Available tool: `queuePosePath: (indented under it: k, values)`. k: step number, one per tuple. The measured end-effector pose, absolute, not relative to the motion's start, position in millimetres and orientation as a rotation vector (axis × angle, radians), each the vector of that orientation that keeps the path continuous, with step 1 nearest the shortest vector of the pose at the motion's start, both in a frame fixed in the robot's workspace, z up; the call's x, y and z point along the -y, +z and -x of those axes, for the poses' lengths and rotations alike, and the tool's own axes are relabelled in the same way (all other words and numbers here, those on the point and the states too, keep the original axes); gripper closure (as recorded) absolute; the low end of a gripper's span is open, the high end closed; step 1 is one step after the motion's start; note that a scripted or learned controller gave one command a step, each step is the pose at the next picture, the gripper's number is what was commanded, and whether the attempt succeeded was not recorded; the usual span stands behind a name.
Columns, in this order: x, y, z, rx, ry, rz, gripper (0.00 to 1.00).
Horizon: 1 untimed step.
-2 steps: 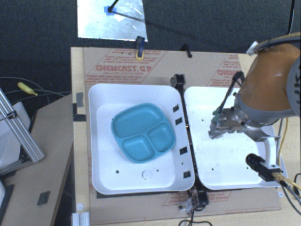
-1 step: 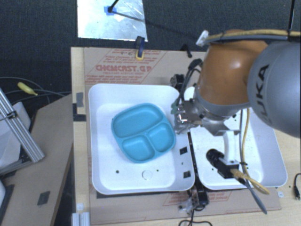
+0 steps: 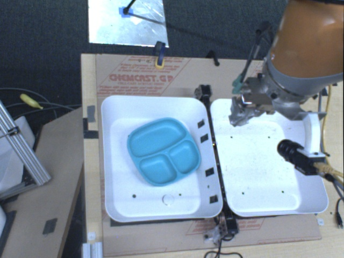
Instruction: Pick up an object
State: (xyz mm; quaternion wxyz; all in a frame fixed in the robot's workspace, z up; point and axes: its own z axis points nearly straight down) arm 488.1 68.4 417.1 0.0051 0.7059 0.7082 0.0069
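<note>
A light blue divided plate (image 3: 163,150) with three compartments lies flat in the left white bin (image 3: 118,198). My gripper (image 3: 240,115) hangs over the far left corner of the right white bin (image 3: 258,198), well to the right of the plate and apart from it. Nothing shows beneath it. A small clear round thing (image 3: 169,199) rests on the left bin's floor near its front edge.
A black cylindrical part (image 3: 294,156) reaches over the right bin from its right side. Black clips (image 3: 204,138) line the seam between the bins. A cardboard sheet (image 3: 140,77) lies under both bins, and a shiny metal plate (image 3: 128,12) lies behind.
</note>
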Motion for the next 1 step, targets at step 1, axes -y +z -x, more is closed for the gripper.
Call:
queuePosePath:
  k: [1]
  values:
    - [-133.7, 461.7, -486.7, -2.231, 0.012, -2.208, 1.00]
